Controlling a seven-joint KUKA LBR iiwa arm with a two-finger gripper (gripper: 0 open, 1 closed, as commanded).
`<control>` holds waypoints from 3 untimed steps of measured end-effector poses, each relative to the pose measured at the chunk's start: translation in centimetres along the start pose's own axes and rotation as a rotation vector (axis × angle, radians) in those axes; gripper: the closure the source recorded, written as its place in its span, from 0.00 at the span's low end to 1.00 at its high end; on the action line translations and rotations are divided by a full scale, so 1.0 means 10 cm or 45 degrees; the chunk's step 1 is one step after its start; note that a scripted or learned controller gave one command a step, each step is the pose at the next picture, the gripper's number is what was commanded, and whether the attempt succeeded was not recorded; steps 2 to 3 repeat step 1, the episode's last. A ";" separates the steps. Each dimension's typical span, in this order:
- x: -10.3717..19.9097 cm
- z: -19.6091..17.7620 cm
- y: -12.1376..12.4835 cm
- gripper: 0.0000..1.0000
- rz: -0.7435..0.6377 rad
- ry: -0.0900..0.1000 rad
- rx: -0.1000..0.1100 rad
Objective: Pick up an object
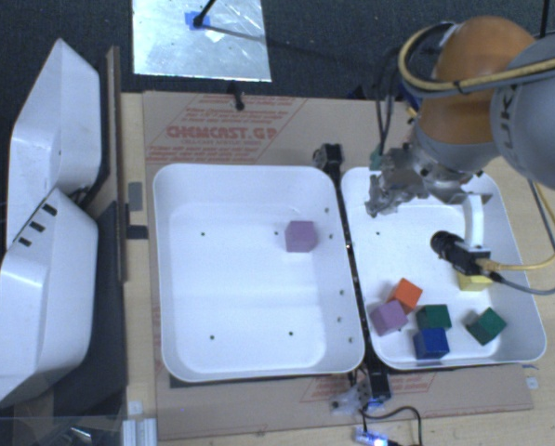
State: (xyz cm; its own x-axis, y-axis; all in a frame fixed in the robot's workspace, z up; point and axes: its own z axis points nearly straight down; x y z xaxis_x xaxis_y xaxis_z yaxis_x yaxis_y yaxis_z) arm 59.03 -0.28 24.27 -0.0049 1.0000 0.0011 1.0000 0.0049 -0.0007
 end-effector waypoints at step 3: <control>0.45 -0.03 -0.20 1.00 0.001 0.000 -0.002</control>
